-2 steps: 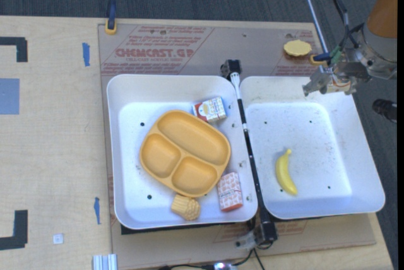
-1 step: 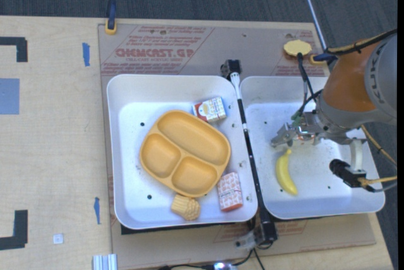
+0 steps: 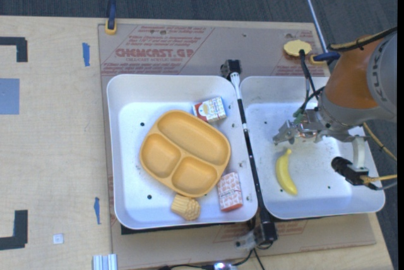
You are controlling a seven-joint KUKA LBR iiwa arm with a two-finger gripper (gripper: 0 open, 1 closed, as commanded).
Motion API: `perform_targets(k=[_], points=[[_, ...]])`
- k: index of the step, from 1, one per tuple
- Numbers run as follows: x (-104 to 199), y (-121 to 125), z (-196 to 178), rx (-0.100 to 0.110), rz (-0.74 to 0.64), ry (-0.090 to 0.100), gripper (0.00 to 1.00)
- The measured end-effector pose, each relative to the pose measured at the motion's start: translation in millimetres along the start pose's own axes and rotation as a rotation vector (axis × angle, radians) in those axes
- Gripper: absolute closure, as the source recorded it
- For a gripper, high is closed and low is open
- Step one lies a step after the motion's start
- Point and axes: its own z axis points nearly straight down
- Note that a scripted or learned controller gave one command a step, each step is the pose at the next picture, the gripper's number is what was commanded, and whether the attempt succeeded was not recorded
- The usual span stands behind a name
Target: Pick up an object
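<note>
Bench (image 3: 50, 155): pale wood-grain board, flat and matte, bearing a printed cardboard sheet (image 3: 158, 51) under 2 bins

Left bin (image 3: 120, 136): shallow white plastic, rounded corners, smooth walls; holds 4 items

Right bin (image 3: 328, 199): same make, touching the left bin along a black divider; holds the banana, with the arm above it

Arm (image 3: 353, 82): grey body with an orange band, reaching in from the right, wrist over the upper half of the right bin, cables trailing

Compartment plate (image 3: 184, 152): yellow-orange moulded plastic, 3 wells, rounded outline, glossy, lying flat and skewed in the left bin

Banana (image 3: 285, 173): yellow toy fruit, smooth, curved, lying flat on the right bin's floor. Key relation: it lies just below the gripper in the view, slightly toward the bin's near edge; its long axis runs roughly top to bottom of the view, upper tip nearest the tool. Judged the closest object to pick; a short descent and a closing line across the narrow width should suit

Gripper (image 3: 291, 132): metallic 2-finger tool pointing left; whether its fingers stand wide or narrow cannot be told; nothing visibly held

Red-and-white carton (image 3: 230, 191): small printed box, lower left bin, just beside the plate

Small milk-style carton (image 3: 210, 109): white with red print, touching the plate's upper rim

Corn piece (image 3: 185, 206): yellow, bumpy, below the plate
</note>
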Motion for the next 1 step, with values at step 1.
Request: perform_targets(k=[1], points=[[75.5,-75.9,-131.4,0.003,-0.002,0.001,1.0]])
